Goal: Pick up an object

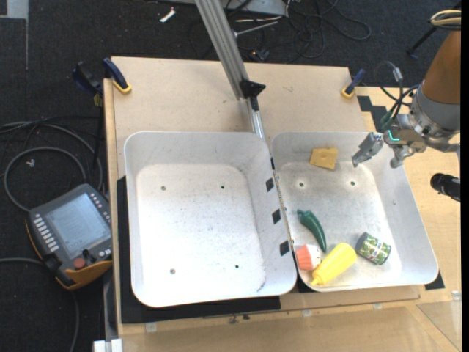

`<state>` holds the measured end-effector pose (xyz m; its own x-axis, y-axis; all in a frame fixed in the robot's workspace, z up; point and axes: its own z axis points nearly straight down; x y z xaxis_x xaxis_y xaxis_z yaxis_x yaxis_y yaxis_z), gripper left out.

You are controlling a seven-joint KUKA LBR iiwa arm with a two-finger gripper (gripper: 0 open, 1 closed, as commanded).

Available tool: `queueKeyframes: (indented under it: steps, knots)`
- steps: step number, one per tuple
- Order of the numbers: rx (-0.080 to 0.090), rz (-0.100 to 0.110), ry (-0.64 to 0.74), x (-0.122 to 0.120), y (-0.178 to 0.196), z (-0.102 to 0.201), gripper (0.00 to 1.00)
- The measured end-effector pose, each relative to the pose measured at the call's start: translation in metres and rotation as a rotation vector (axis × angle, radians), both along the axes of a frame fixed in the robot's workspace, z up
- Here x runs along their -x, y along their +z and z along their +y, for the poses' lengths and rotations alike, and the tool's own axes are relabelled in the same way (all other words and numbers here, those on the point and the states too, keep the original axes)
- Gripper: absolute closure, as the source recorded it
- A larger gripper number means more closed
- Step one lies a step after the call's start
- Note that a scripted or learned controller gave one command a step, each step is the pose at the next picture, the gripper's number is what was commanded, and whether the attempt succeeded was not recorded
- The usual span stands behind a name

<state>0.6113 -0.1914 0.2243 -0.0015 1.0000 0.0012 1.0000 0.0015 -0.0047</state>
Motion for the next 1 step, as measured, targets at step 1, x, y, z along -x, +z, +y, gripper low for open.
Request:
queueKeyframes:
  steps: [1]
  knots:
    - [0.002,-0.004,0.002,-0.0010,0.0030,0.0001,0.00]
